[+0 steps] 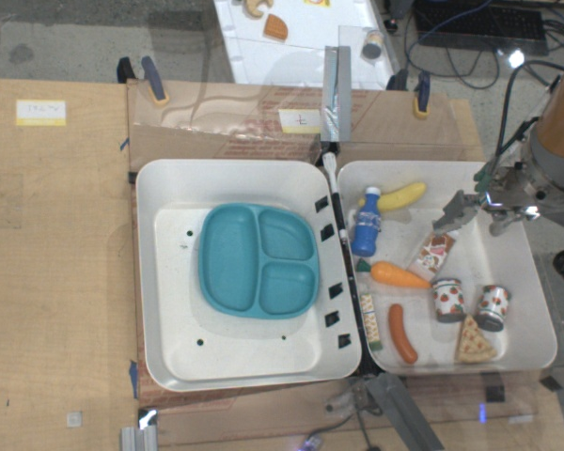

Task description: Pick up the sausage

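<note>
Fingers, open or closed, I cannot tell: the gripper (454,212) hangs over the right bin (541,319), near its far edge. The sausage (402,334) lies near the bin's front-left corner.

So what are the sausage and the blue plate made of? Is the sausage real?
The sausage looks like toy plastic: even orange-red all over, smooth, with a soft shine. Probably not real. The blue plate seems to be hard plastic too: one flat teal colour, moulded into three sections with rounded edges. I can't tell for sure from above.
</note>
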You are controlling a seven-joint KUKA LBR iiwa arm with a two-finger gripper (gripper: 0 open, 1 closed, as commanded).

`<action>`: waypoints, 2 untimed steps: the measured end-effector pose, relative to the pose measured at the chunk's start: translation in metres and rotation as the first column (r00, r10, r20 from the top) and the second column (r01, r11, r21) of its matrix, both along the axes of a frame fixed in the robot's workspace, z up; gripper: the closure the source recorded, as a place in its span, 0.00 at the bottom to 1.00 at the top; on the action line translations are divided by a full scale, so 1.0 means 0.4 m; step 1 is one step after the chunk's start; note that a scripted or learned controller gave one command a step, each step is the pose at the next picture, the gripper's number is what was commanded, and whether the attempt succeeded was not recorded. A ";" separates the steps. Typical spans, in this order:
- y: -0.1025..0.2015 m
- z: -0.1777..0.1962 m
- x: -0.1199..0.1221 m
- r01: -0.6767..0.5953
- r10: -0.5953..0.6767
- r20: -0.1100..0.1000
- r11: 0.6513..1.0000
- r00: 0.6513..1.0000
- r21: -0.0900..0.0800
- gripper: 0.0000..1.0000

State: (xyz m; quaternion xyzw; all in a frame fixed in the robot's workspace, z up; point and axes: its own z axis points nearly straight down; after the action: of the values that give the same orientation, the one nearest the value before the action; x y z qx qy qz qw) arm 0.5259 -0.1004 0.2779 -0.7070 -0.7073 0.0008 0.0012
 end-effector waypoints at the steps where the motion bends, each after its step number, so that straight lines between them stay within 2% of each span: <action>1: 0.089 -0.267 -0.105 -0.053 0.053 -0.001 0.999 0.999 0.000 0.00; 2: 0.063 -0.466 -0.123 -0.181 0.181 0.008 0.983 0.983 -0.008 0.00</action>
State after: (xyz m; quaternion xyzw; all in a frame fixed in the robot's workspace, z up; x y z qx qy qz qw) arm 0.4765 -0.0750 0.0915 -0.6397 -0.7686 0.0002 -0.0044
